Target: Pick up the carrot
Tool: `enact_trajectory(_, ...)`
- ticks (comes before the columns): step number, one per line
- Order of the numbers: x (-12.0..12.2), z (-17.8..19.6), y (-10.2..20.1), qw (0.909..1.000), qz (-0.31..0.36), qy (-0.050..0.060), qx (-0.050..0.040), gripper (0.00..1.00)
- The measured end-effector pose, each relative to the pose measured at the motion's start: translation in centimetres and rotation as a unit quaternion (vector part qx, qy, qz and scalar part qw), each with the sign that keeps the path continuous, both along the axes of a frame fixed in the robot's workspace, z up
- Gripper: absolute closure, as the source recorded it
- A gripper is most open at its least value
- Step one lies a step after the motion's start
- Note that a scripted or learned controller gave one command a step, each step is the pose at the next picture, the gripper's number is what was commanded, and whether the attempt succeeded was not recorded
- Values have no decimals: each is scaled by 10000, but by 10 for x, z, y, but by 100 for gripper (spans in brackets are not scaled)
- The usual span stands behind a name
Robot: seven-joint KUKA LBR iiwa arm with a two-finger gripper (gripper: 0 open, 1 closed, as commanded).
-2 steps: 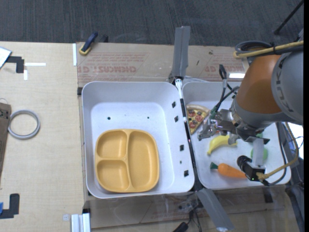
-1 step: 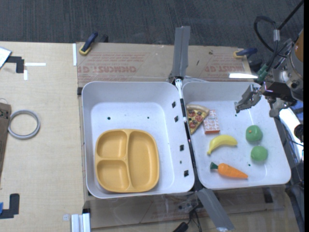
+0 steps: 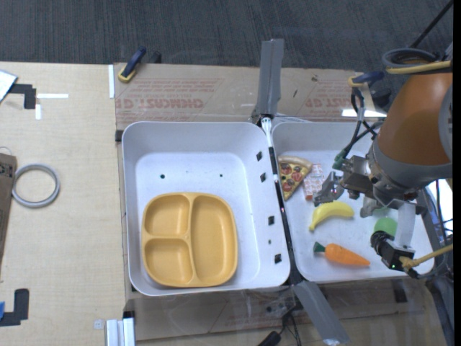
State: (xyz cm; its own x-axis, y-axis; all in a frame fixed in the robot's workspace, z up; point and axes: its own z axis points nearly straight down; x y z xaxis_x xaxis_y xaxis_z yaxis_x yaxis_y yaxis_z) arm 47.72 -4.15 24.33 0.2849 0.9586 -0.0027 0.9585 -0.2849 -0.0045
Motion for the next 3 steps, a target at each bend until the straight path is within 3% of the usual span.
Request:
enact_trajectory(1,0,0,0,10000,-1,-1,0,0)
enact_trajectory(2,0,8,-1,10000,9,20,-8,100)
enact_trajectory(3,0,8,-1,10000,8,20,-8,0)
